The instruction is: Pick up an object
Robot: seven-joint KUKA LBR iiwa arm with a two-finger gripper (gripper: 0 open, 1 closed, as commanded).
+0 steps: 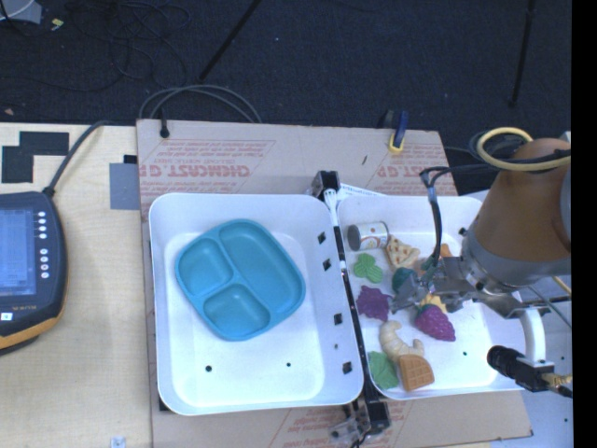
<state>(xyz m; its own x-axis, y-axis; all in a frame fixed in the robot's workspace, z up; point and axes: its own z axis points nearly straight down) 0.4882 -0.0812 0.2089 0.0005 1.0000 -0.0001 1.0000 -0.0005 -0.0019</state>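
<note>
Hand (424, 292) hovers just above purple grapes (435, 322).

The place was a robotics lab or test cell, not a home. A pale wooden bench (75, 390) carried a cardboard sheet (280, 157) printed with mirrored red lettering, and on it two shallow white bins (177, 362) sat side by side. At nine o'clock lay a teach pendant (23, 259) with a lit screen and rows of buttons, its cable running up the bench. Loose black cables (201, 96) trailed over dark carpet (308, 45) at twelve o'clock. At three o'clock the grey and orange industrial arm (522, 222) reached in over toy food pieces (406, 311).
</note>
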